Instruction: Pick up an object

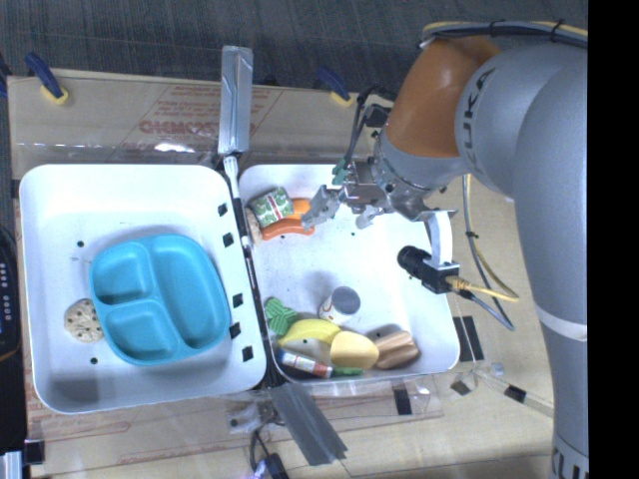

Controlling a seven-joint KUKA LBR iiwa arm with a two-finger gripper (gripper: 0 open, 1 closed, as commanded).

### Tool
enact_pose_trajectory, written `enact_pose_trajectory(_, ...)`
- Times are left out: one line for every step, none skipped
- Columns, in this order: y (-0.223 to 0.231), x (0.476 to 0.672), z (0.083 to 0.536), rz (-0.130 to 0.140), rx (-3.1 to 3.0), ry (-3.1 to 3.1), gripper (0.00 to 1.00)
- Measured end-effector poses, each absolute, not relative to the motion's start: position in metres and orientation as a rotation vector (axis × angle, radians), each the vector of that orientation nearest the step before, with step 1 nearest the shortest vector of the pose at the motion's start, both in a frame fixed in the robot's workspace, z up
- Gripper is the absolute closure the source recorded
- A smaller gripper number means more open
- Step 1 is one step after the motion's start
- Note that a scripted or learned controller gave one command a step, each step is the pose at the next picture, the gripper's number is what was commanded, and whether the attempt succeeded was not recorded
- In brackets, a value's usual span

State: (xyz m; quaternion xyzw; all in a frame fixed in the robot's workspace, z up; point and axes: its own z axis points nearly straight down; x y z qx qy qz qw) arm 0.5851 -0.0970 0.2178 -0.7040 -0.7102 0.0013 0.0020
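The right bin (pixel 429 267) holds several small objects. A green-labelled can (pixel 269 208) lies at its far left corner beside an orange carrot-shaped toy (pixel 287 230). Along the near wall sit a grey-capped little jar (pixel 342 302), a yellow banana (pixel 308 333), a yellow lemon-like piece (pixel 352 349), a brown bread-like piece (pixel 395 347), a green toy (pixel 279 317) and a red-tipped marker (pixel 305 367). My gripper (pixel 344 210) hangs over the far part of this bin, just right of the can and carrot, open, with nothing between its fingers (pixel 322 204).
The left bin (pixel 50 208) carries a blue divided plate (pixel 158 297) and a cookie (pixel 84 319) at its left. A metal divider (pixel 235 98) stands between the bins at the back. The arm's black cable fitting (pixel 424 267) overhangs the right bin's right side.
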Motion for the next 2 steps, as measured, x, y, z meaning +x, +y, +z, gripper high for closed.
enact_pose_trajectory(-0.202,0.542,0.107,0.014,-2.13,-2.295,0.0)
enact_pose_trajectory(-0.161,0.518,0.092,0.0,-1.908,-2.493,0.0)
